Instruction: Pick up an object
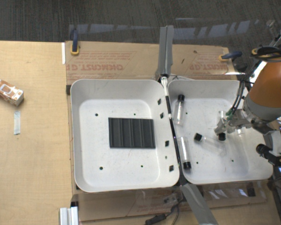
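Observation:
My gripper (222, 129) hangs low over the middle of the right bin (253, 172), reaching in from the right under the orange band of the arm. A small clear tube with a black cap (199, 137) lies just left of it, apart from it. Two longer clear tubes with black caps lie along the bin's left wall, one at the back (179, 108) and one at the front (183, 153). A small dark piece (221, 136) sits right at the gripper's tip; I cannot tell whether it is an object or part of the gripper.
The left bin (84, 172) holds a black ribbed rectangular block (131, 132) at its centre. A grey divider bar (166, 50) runs between the bins. On the wooden table at far left lie a small carton (8, 93) and a white strip (17, 123).

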Controlling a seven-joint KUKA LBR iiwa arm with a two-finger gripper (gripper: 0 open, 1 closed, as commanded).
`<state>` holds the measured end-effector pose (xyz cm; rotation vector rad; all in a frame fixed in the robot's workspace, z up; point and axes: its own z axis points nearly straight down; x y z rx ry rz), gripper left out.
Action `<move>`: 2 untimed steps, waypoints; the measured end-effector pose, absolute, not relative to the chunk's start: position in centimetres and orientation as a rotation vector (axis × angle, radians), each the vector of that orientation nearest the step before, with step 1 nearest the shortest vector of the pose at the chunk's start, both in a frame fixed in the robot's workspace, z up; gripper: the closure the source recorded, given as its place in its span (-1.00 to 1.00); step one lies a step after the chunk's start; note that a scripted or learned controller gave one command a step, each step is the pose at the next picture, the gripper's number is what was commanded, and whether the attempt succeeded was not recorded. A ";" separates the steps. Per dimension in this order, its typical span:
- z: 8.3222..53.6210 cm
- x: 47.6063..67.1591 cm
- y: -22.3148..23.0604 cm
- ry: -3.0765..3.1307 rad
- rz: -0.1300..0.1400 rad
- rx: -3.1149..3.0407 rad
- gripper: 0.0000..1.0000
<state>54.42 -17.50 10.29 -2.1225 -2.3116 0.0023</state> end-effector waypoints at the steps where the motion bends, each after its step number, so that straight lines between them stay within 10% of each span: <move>1: 19.1 58.8 -9.0 -2.367 0.003 -2.065 1.00; 2: 22.3 60.3 -7.5 -2.395 0.003 -2.032 1.00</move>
